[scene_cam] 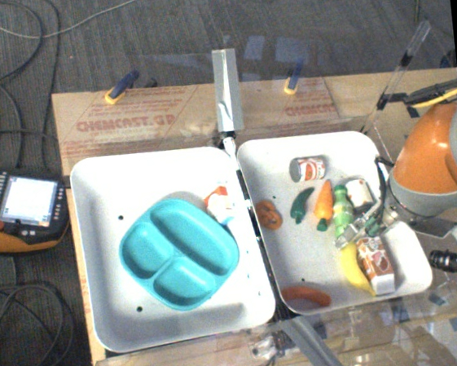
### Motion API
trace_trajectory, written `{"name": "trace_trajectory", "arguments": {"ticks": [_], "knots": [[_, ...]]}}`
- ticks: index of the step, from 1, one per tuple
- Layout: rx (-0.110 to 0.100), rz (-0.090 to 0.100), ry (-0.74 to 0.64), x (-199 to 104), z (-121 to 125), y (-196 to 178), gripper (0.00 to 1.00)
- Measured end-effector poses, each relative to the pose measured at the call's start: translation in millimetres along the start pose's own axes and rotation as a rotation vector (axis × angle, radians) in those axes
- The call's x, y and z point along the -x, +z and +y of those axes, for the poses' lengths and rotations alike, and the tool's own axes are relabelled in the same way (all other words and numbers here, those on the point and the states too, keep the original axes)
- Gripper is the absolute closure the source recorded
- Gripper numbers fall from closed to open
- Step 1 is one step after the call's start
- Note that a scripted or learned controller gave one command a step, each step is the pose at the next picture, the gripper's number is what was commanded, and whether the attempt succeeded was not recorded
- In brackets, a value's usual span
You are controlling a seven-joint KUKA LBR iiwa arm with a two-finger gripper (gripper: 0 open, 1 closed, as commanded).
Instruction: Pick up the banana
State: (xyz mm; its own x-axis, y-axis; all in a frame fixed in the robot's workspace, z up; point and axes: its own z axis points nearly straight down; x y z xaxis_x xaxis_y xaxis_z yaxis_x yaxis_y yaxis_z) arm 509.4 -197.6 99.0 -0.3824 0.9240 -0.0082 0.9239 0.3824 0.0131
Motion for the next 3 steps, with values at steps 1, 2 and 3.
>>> {"name": "trace_trajectory", "arguments": {"ticks": [1,2,3], "knots": [[-0.022,0.005,0.549,-71,35,-23,1.0],[-0.022,0.004,0.55,-71,35,-23,0.0],[-0.009,0.014,0.588,-36,1,3,0.0]]}}
